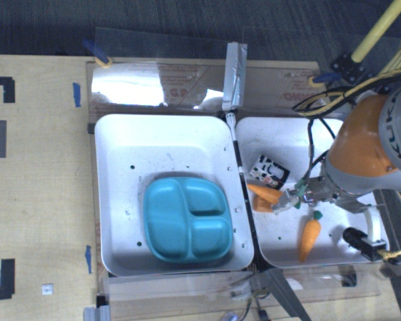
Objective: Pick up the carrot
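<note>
The carrot (309,238), orange with a small green top, lies in the right bin (281,246) near its front wall, tip toward the front. My gripper (289,202) hangs low over the same bin, just up and left of the carrot's green end. It is right beside an orange wedge-shaped piece (263,196) at the bin's left wall. The carrot lies apart from the gripper, with nothing touching it.
A black-and-white patterned object (271,171) lies behind the orange piece in the right bin. The left bin (120,152) holds a blue divided plate (187,218). A metal divider (234,79) stands behind the two bins.
</note>
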Motion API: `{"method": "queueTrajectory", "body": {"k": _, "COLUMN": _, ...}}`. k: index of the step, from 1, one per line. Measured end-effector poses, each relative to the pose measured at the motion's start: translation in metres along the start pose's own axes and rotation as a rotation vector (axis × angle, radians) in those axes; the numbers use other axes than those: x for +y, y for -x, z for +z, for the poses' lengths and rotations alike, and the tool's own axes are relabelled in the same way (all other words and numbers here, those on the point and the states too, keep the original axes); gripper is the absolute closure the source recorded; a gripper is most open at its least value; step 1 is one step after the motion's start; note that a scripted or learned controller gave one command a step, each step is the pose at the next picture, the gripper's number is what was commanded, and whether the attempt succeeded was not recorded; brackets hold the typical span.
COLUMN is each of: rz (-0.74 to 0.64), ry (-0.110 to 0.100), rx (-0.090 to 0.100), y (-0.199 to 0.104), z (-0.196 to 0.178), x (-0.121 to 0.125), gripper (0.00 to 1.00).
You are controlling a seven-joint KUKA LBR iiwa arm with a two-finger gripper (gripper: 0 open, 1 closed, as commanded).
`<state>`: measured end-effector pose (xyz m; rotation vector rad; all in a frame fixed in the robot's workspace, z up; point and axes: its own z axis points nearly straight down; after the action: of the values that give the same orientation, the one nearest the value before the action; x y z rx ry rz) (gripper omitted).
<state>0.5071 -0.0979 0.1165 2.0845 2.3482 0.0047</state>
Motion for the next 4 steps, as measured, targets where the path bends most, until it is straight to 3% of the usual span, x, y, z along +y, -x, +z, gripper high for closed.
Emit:
{"method": "queueTrajectory", "body": {"k": 1, "rz": 0.021, "ry": 0.002, "rx": -0.002, "y": 0.044, "z": 0.029, "x": -0.031, "gripper": 0.0}}
{"method": "queueTrajectory", "body": {"k": 2, "rz": -0.349, "ry": 0.005, "rx": -0.004, "y": 0.001, "z": 0.028, "x": -0.025, "gripper": 0.0}}
{"method": "queueTrajectory", "body": {"k": 3, "rz": -0.2, "ry": 0.007, "rx": -0.003, "y": -0.001, "z": 0.028, "x": -0.025, "gripper": 0.0}}
{"method": "queueTrajectory", "body": {"k": 4, "rz": -0.039, "ry": 0.004, "rx": -0.003, "y": 0.022, "z": 0.029, "x": 0.036, "gripper": 0.0}}
